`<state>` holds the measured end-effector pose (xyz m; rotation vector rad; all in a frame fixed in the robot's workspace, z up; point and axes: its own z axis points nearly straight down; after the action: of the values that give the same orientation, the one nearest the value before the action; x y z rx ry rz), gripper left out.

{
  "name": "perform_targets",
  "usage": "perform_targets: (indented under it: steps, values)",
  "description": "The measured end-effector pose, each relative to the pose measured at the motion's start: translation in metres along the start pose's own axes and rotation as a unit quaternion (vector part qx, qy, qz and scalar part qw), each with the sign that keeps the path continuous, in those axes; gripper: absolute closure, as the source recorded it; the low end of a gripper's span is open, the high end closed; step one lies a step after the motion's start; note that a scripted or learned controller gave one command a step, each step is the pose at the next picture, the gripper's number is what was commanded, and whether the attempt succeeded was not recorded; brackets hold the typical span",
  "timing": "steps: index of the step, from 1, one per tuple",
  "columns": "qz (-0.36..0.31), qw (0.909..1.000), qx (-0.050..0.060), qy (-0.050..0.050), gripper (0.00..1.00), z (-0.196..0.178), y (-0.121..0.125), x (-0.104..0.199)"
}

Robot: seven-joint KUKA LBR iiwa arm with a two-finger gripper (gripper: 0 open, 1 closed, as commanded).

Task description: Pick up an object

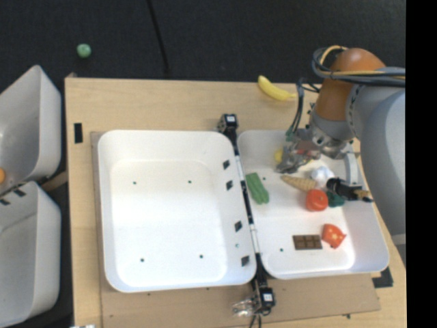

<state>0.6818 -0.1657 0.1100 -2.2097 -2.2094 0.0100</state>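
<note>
Far on the left a small green ball (83, 50) lies on the dark floor, away from the table (83, 183). On the table sit two white bins side by side. The left bin (164, 149) comes first. Next to it is the right bin (287, 268), and the things I could pick up are all in there. Near its left wall lies a long green thing (257, 187), a bit tilted. At the back of the table, outside the bins, lies a yellow banana (275, 89). In the right bin, near the back, there is a small yellow thing (278, 157), and my pincer (297, 157) is low down just beside it, on its right. I cannot tell if my pincer is apart or together, and I cannot see anything held in it. Just in front of my pincer lies an ice cream cone (300, 181) on its side, with its tip to the left. Near the front of the bin lies a flat brown chocolate bar (306, 242). A round red tomato (316, 200) sits just beside the cone. A red and orange thing (333, 236) lies right next to the chocolate bar. My grey arm with its orange band (338, 98) comes in from the right.
</note>
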Motion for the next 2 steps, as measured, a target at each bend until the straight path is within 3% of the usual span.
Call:
perform_targets:
  steps: [1,2]
  values:
    - [0.0,0.9998,-0.021,-0.006,1.0,-0.002,-0.02,-0.019]
    - [-0.001,0.9997,-0.023,-0.008,1.0,-0.002,-0.04,-0.027]
